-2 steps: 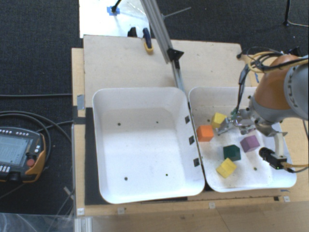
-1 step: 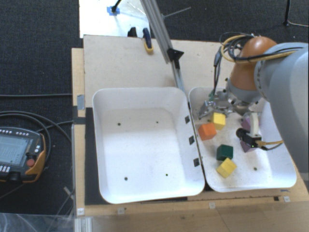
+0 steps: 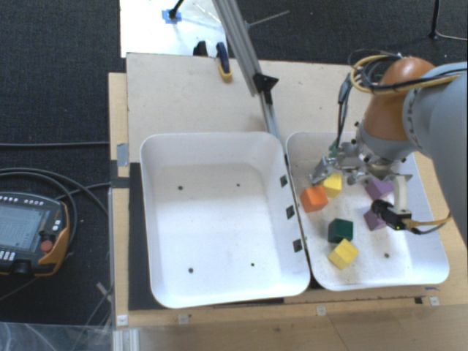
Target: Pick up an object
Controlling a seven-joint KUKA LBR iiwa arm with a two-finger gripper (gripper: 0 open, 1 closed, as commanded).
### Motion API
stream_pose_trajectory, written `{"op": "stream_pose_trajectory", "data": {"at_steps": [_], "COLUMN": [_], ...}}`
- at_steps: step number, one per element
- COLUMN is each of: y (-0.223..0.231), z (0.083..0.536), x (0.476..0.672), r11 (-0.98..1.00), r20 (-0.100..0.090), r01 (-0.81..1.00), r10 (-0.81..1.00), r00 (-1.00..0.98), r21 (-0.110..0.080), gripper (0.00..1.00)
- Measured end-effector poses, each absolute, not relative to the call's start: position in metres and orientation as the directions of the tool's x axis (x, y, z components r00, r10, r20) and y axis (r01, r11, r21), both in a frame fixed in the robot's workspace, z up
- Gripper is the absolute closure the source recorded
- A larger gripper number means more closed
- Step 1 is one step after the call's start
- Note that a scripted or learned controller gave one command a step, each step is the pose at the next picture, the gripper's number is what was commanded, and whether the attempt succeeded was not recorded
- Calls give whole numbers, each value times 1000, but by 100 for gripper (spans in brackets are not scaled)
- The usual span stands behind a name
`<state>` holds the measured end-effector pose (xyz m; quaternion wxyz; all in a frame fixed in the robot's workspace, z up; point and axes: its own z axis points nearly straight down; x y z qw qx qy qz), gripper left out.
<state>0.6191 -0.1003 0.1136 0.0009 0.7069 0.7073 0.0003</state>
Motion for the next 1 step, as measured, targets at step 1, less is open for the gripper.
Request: {"op": "stream_pose_trajectory", "data": {"at_steps": [1], "y": [-100], "z": [124], "x": [621], "r11": [6], "r20": [-1], "r01": [1000], "r10": [1000], "r00": [-6], "r21": [4], "gripper": [100]}}
